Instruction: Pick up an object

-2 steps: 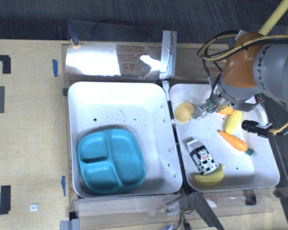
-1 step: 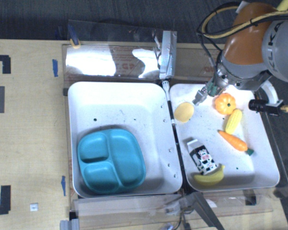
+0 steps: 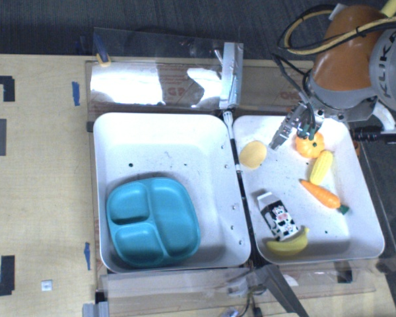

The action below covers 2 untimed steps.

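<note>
Corn cob [image 3: 321,166] lying near-upright, tip toward tool [image 3: 297,129], tool's grip state cannot be told

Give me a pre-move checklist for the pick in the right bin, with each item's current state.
1. Gripper is over the right bin: ok.
2. Nothing between the jaws yet: ok, none of the toys sits between them.
3. Jaws open enough for a grasp: cannot tell at this slant.
4. Nearest targets identified: ok, the yellow round fruit lies left of the gripper, the orange duck toy right of it.
5. Duck toy stands clear of neighbours: not ok, the corn cob touches it.
6. Blue divided plate is out of the way: ok, it lies in the left bin.
</note>
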Motion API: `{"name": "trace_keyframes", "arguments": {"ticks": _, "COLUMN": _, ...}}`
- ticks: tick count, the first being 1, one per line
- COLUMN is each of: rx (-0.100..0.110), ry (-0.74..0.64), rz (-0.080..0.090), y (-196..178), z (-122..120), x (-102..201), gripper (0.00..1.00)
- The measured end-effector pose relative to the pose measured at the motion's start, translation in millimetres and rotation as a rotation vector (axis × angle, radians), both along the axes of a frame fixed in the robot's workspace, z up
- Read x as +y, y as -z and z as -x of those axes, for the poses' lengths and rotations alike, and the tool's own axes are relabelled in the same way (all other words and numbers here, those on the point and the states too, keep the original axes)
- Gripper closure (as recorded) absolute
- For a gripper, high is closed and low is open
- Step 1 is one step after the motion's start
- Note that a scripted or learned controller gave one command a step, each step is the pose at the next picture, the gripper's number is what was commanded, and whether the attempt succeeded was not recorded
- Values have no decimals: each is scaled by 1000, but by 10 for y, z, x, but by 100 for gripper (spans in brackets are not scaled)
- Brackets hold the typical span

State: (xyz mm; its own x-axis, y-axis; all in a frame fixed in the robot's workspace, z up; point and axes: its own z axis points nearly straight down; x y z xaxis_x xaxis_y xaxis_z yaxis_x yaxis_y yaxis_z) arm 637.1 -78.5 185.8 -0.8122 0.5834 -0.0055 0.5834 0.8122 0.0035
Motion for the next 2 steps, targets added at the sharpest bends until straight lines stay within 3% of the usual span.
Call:
{"name": "trace_keyframes", "arguments": {"ticks": 1, "rx": -3, "ry": -364, "rz": 5, "y": -254, "z": 17, "x": -658, "gripper": 100}}
{"name": "trace_keyframes", "arguments": {"ticks": 2, "rx": -3, "ry": -365, "rz": 3, "y": -247, "z": 17, "x": -647, "gripper": 0}}
